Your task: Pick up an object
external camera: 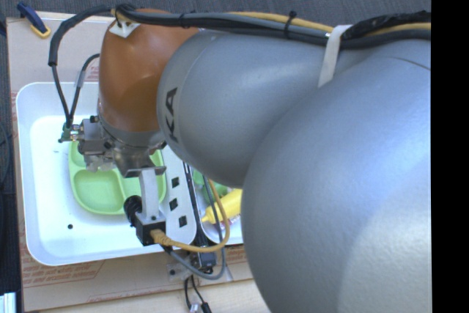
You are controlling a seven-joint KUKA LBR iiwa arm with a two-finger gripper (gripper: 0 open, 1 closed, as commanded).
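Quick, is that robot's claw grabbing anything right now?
Gripper: cannot be told; the wrist hides it, low over the green dish in the white bin.

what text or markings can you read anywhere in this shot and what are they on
"KA": dark letters running down the grey arm just below the orange band, probably the tail of the maker's name; the rest curves out of sight.
Cardboard strip under the white bin: faint reddish print, too small and blurred to read.
Nothing legible on the green tray or the cables.
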